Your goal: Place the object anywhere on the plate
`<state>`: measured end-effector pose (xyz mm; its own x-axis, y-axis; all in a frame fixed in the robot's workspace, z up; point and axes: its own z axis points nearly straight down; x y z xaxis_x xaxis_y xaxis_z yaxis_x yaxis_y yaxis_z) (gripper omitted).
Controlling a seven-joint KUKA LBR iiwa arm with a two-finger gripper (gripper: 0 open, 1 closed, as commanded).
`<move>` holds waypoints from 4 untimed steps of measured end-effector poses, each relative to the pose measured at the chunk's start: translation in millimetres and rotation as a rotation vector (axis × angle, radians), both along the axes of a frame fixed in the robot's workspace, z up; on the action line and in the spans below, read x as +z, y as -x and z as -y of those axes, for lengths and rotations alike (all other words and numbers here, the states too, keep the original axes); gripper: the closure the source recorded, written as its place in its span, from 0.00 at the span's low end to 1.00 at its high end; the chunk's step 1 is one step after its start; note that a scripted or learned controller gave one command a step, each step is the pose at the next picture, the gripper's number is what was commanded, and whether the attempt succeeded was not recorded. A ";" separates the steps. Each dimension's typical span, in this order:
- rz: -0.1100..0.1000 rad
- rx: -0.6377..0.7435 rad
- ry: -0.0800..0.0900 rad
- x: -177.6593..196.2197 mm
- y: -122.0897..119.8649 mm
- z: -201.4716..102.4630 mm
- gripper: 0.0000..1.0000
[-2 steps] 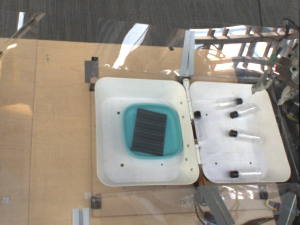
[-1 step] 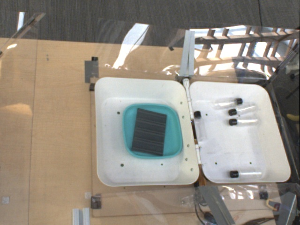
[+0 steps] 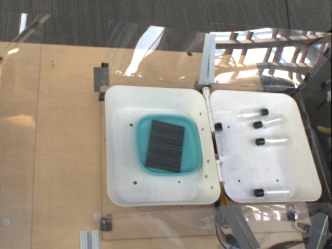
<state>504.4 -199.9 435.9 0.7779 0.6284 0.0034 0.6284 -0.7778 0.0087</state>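
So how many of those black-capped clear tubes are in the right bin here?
5. One tube by the left wall, three clustered in the upper middle, one near the front edge of the right bin. None looks hidden.

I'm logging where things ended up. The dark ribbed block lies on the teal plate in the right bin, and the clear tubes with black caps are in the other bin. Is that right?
Not quite: the bins are swapped. The camera view shows the dark ribbed block lying on the teal plate in the left bin, while the clear tubes with black caps are in the right bin.
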 end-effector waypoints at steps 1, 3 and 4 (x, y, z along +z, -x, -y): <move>0.005 -0.429 -0.003 0.6 -1.3 -5.2 0.00; 0.002 -0.470 -0.004 -0.3 15.4 -25.8 0.00; 0.003 -0.473 -0.004 0.2 16.0 6.4 0.00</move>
<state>488.3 -206.3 436.1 0.9788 0.2048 0.0074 0.2048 -0.9788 0.0067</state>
